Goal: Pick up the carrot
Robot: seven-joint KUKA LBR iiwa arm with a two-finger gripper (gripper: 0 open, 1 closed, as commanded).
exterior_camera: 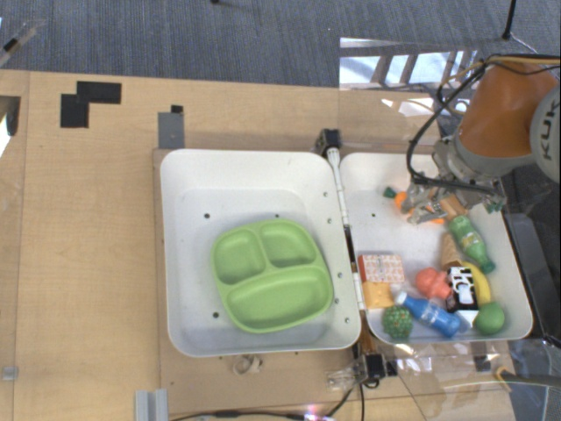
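The pincer (427, 207) hangs over the far part of the right bin (377, 235), low over the carrot; whether it is spread or pressed together cannot be told. The carrot (400, 199) is small and orange, partly hidden, poking out on the pincer's left. Nearer in the same bin lie a green bottle (468, 240) and a blue bottle (434, 315).

Gripper (427, 204) low in right bin (379, 235) by carrot (401, 199), green divided plate (273, 274) (left bin (188, 235))
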